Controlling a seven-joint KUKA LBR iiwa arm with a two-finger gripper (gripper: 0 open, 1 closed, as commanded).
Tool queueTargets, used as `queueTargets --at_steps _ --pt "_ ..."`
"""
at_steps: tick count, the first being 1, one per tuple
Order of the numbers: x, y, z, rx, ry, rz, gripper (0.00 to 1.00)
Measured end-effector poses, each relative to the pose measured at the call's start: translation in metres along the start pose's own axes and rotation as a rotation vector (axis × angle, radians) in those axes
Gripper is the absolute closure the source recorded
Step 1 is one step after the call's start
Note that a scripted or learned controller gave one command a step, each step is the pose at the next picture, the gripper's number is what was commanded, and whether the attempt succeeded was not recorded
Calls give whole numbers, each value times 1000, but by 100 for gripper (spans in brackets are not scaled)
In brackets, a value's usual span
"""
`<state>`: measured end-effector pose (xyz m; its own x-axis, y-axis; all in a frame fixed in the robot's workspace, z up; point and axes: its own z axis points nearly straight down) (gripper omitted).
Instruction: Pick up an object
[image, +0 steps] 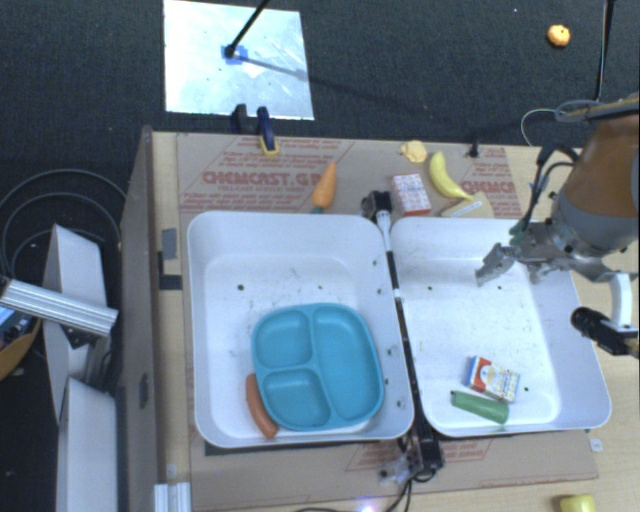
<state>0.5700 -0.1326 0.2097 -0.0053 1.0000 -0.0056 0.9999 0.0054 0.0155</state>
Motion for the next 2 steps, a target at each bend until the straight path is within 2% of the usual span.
queueTargets --at_steps 1,2 --pt "-1 -55 47 20 7 6 0" --pt "5 -85 101 21 7 6 0"
